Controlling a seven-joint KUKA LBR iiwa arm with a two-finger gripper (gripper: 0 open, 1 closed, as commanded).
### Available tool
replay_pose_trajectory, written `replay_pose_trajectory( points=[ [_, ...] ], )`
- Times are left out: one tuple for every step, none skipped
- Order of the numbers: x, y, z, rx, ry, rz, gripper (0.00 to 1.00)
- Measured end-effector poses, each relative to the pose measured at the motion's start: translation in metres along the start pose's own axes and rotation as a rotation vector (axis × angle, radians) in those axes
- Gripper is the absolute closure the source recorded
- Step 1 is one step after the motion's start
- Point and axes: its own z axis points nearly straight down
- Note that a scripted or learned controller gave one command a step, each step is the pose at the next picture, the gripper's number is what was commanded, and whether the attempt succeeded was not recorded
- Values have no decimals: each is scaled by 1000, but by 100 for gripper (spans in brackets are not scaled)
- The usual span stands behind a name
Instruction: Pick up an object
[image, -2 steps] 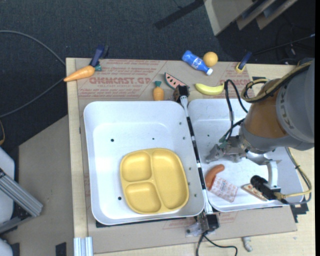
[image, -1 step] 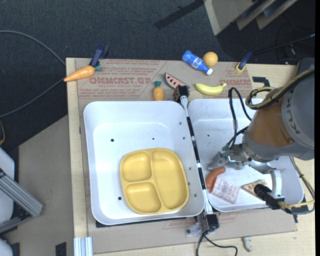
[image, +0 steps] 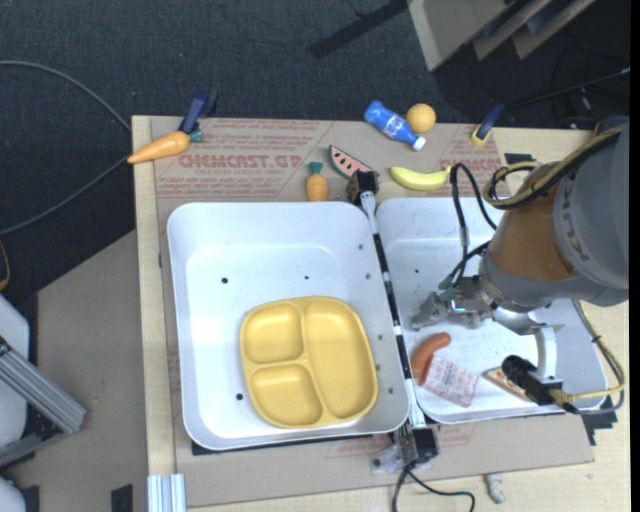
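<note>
A red sausage (image: 431, 352) lies in the right bin (image: 420, 230) near its left wall. Touching it on the lower right is a white packet with red print (image: 453, 381). My gripper (image: 432, 310) hangs low over the right bin, just above the sausage's upper end and close to the wall between the bins. Nothing shows held in it. The grey arm with its orange band (image: 530, 245) covers the bin's right part.
The left bin (image: 230, 240) holds a yellow divided plate (image: 307, 358). Behind the bins, on the bench, lie a carrot (image: 158, 148), a watermelon slice (image: 345, 160), a small orange toy (image: 317, 186), a banana (image: 418, 178), a blue bottle (image: 392, 124) and an orange ball (image: 421, 117).
</note>
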Motion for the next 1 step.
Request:
replay_pose_trajectory(
  points=[
    [-8, -35, 0, 4, 2, 1, 0]
  ],
)
